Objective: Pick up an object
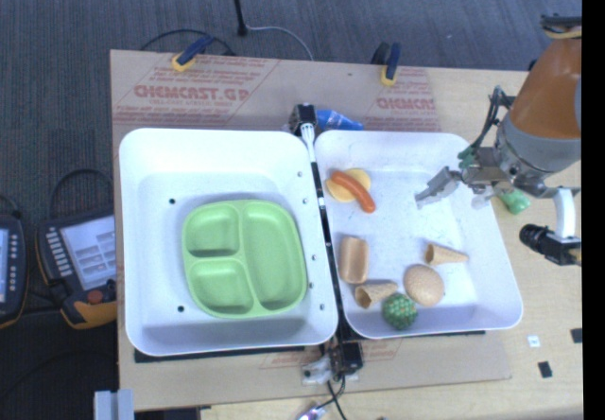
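Note:
The right bin [492, 248] holds several toy foods: a red sausage on a yellow piece [351, 187], a tan roll [353, 259], a small tan cone [375, 293], a green broccoli [400, 312], a round tan piece [424, 284] and a tan wedge [444, 253]. My gripper [457, 195] hangs over the bin's upper right part, above and to the right of the wedge. It is open, its two fingers spread apart with nothing between them. The arm [548, 106] comes in from the right.
The left bin [142, 219] carries a green divided plate [246, 255]. A black divider [319, 219] runs between the bins. Clamps [388, 63] sit on the board's far edge. A pendant [80, 262] lies left of the bench on the floor.

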You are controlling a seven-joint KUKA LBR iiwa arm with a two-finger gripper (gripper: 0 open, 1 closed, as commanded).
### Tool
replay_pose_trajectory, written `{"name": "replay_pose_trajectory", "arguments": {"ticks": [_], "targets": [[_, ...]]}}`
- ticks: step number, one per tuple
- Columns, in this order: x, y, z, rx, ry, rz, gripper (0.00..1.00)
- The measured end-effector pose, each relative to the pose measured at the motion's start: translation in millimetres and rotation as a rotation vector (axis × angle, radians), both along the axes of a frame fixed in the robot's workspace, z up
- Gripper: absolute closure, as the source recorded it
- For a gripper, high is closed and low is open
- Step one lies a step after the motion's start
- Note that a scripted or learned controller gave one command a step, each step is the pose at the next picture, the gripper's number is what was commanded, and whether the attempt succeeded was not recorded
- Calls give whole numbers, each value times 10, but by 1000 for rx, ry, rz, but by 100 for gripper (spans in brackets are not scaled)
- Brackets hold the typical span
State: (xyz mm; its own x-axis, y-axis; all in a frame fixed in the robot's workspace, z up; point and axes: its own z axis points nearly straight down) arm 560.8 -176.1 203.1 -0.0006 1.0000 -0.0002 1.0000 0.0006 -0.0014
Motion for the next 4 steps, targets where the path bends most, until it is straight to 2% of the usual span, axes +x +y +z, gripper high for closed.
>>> {"name": "replay_pose_trajectory", "arguments": {"ticks": [1,2,3,4], "targets": [[315,637,-1099,-1,-2,73,0],[920,794,-1136,-1,-12,-181,0],[686,756,-1134,1,-15,-305,0],[686,756,-1134,0,-15,-306,0]]}}
